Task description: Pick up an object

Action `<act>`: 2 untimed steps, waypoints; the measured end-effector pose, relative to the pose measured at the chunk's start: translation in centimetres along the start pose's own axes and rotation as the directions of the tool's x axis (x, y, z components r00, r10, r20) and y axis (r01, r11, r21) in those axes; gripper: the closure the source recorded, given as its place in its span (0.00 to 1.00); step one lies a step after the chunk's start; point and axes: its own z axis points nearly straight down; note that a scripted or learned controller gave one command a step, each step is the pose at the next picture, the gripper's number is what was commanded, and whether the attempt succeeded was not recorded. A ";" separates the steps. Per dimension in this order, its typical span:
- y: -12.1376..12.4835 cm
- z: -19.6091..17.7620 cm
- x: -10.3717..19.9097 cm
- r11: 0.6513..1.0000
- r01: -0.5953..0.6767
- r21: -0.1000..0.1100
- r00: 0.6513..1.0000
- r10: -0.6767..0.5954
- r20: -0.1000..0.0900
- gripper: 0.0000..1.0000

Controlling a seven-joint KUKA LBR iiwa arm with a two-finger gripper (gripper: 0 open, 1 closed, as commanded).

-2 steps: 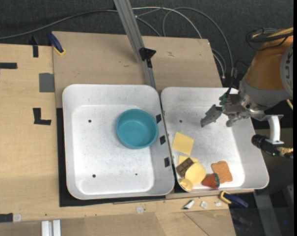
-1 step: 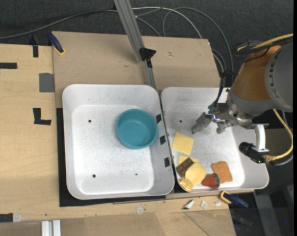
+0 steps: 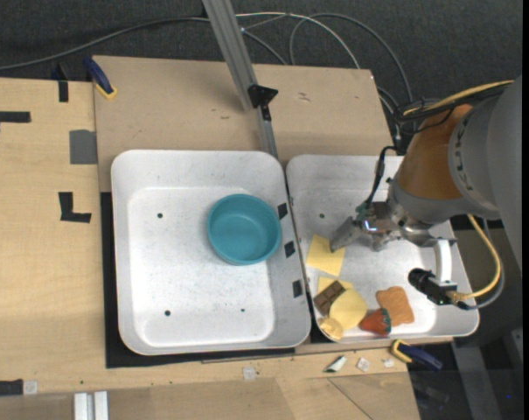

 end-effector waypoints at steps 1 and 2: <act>0.1 -1.4 0.1 1.000 0.001 -0.004 1.000 -0.001 -0.001 1.00; -0.1 -7.6 -0.3 1.000 0.000 -0.012 1.000 0.000 0.002 1.00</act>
